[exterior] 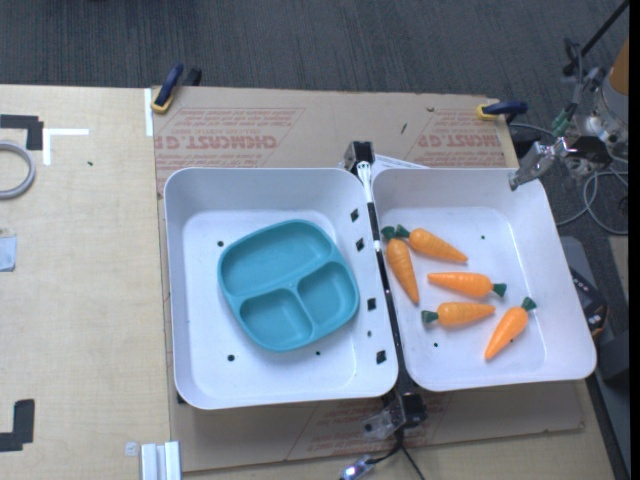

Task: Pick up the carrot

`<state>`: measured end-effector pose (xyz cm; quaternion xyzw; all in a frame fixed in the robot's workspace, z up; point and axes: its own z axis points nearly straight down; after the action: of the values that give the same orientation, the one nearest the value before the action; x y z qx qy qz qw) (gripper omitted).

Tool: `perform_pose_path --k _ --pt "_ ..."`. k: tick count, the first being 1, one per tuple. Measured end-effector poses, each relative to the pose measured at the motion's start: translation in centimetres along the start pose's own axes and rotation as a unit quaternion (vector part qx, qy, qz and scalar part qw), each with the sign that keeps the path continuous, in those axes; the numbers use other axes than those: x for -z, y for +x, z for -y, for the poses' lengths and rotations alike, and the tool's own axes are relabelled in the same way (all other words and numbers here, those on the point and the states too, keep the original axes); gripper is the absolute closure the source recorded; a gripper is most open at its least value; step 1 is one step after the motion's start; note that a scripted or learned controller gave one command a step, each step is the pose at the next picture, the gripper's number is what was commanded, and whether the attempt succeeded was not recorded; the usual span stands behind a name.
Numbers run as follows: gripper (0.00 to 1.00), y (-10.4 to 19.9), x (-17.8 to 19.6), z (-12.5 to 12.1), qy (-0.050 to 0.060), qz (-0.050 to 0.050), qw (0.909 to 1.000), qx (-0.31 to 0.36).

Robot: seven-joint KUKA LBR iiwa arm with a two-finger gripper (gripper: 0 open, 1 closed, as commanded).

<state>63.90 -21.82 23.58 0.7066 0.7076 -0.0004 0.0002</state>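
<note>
Before descending from the right bin's (500,226) far corner, gripper (530,164) state impossible to tell, target the rightmost carrot (507,330) and align across its width.

I am being watched by one camera that is sitting fixed above my bench and looking down at a slant. It is taking in both white bins side by side: the left bin (190,208) with the teal divided plate (288,285) and the right bin (545,228) with the carrots (460,283). The far edge of the bench is lying toward the top of the frame, with dark carpet (320,18) showing beyond it. The cardboard sheet (250,133) under the bins is filling the middle. The camera is standing far enough back that both bins are fitting whole, with bench surface (80,298) showing at the left.
</note>
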Motion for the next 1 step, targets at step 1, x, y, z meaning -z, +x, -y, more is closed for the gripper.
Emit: perform_pose_path --k 1 --pt "0.00 7.48 -8.68 4.58 0.000 0.000 1.0000 0.000"
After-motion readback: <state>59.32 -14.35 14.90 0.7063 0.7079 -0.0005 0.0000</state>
